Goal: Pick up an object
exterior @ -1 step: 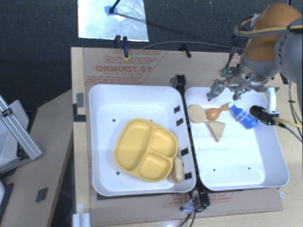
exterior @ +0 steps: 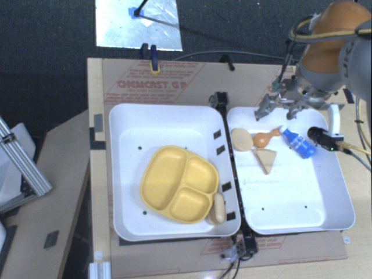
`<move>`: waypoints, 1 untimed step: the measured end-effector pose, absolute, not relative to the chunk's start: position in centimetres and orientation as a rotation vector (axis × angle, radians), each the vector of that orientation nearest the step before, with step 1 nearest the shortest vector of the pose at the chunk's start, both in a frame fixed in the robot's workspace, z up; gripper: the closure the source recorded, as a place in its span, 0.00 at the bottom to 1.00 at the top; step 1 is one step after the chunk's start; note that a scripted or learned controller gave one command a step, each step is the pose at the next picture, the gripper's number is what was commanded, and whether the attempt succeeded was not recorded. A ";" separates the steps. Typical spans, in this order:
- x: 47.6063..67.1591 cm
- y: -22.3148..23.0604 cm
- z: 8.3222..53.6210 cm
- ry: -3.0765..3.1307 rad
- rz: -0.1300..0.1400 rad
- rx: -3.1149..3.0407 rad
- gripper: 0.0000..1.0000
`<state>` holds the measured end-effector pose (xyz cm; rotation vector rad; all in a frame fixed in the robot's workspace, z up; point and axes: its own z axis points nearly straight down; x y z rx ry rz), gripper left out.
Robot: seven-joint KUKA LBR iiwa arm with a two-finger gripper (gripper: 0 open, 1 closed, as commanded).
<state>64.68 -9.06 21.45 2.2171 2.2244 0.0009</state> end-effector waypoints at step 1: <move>64.1 -9.2 15.5 2.223 -0.001 2.220 0.00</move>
